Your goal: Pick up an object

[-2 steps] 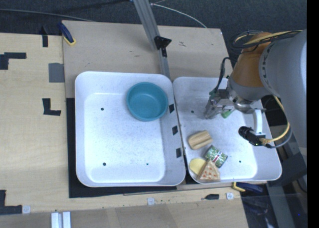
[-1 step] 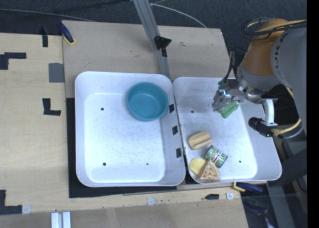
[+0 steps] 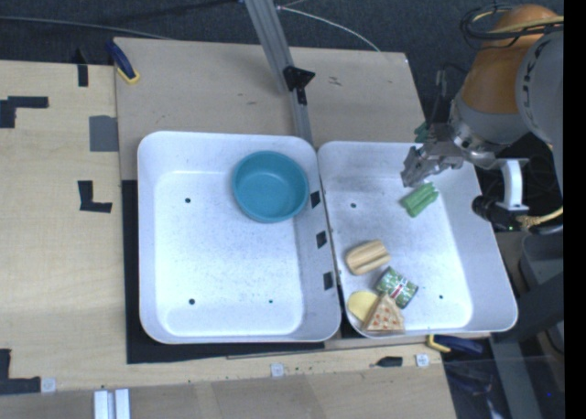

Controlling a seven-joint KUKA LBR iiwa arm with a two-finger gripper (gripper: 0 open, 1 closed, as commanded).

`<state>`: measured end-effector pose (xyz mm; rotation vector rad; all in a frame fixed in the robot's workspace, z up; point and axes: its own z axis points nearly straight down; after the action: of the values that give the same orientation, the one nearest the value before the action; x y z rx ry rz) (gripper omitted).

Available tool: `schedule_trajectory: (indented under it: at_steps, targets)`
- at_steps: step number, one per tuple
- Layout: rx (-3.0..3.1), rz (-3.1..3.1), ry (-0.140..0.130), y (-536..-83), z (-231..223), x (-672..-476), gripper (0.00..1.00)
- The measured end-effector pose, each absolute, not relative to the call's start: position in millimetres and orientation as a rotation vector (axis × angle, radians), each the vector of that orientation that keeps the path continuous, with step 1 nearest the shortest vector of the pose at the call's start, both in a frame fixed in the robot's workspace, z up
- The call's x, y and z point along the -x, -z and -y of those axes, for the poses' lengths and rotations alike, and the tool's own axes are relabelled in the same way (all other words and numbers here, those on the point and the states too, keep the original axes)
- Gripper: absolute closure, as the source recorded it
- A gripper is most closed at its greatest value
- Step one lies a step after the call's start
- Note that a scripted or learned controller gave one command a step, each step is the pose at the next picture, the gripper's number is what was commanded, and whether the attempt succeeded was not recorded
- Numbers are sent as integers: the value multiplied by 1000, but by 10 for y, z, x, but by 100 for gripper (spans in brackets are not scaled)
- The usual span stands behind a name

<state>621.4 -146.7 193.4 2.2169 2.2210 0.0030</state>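
In the right bin [image 3: 476, 266] a small green ridged object [image 3: 419, 199] lies toward the far right side. My gripper [image 3: 418, 168] hangs just above and behind it, its tips close to the green object's upper end. Nearer the front of that bin rest a tan bread roll [image 3: 366, 255], a green can on its side [image 3: 398, 285], a yellow piece [image 3: 361, 304] and an orange-brown wedge [image 3: 385, 316]. A blue bowl [image 3: 269, 186] stands in the left bin [image 3: 183, 298] at its far right corner.
A slanted metal pole [image 3: 271, 28] crosses the bench behind the bins and ends at the divider between them. The grey arm with its orange band [image 3: 499, 79] fills the upper right. A blue and yellow clip [image 3: 122, 61] sits at the bench's far left corner.
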Motion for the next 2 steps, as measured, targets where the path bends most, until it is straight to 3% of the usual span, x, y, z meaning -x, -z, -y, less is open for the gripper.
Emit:
schedule_trajectory:
  at_steps: [1, 2]
  targets:
    - [-2215, -2221, -5, -2565, 1425, -6251, 100]
    - [-2218, -2228, 1, -2543, 961, -6002, 100]
